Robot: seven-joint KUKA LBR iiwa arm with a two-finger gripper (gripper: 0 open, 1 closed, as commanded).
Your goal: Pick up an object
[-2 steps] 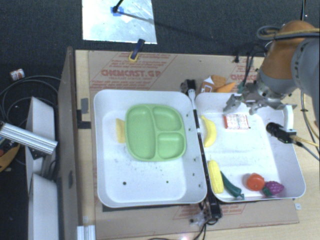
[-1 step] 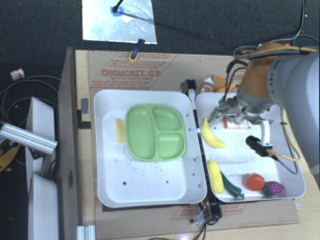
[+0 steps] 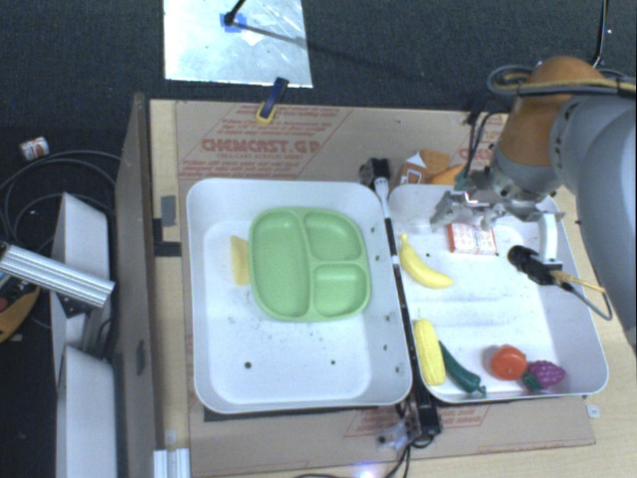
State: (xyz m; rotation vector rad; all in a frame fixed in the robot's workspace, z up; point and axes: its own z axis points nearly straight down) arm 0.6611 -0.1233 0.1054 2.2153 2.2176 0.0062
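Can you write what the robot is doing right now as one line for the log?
hand: over right bin, above red-and-white packet | banana: lying loose | green plate: in left bin

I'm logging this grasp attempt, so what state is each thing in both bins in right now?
gripper: low over the right bin, above the red-and-white pack
red-and-white pack: flat, under the gripper
banana: lying loose
corn: lying by the divider
green plate: flat in the left bin
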